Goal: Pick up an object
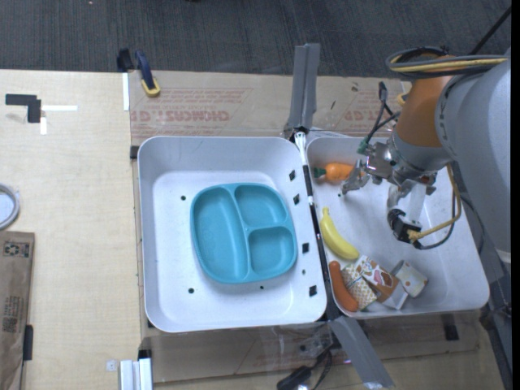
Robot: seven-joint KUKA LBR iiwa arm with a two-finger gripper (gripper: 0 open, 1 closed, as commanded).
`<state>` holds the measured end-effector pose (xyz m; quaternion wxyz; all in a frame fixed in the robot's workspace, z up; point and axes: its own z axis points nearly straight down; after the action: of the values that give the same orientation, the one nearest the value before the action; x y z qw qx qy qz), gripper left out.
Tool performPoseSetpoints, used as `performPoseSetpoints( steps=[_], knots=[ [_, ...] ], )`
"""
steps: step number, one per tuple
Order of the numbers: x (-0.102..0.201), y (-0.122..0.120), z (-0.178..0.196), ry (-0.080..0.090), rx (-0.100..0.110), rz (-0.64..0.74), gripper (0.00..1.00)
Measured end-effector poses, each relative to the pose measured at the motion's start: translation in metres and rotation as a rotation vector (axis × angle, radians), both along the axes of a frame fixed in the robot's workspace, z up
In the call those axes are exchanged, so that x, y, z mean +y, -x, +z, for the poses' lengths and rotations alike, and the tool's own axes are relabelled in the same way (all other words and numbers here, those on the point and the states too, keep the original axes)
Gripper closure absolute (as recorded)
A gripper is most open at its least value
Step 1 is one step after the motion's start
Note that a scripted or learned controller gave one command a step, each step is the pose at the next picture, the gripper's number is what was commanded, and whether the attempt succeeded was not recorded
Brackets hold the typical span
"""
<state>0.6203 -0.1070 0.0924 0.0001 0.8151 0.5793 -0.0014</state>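
The end effector (379, 177) hangs over the back of the right-hand white bin (455, 299), its two thin fingers (354, 183) spread apart with nothing between them. Just to its left, against the bin's back corner, lies a small orange carrot (336, 171). Nearer the camera and to its left lies a yellow banana (336, 238), and beyond that a red sausage (342, 291) beside small cartons (372, 281). Farther left, the other bin (162, 218) holds a blue divided tray (242, 232).
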Motion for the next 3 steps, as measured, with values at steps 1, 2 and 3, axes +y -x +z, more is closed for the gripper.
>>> performPoseSetpoints(
  steps=[1, 2, 3],
  knots=[
    [0.022, 0.069, 0.098, -0.002, 0.002, 0.046, 0.00],
    [-0.003, 0.089, 0.051, -0.002, 0.002, 0.185, 0.00],
    [0.005, 0.012, -0.002, -0.002, 0.001, 0.273, 0.00]
  ],
)
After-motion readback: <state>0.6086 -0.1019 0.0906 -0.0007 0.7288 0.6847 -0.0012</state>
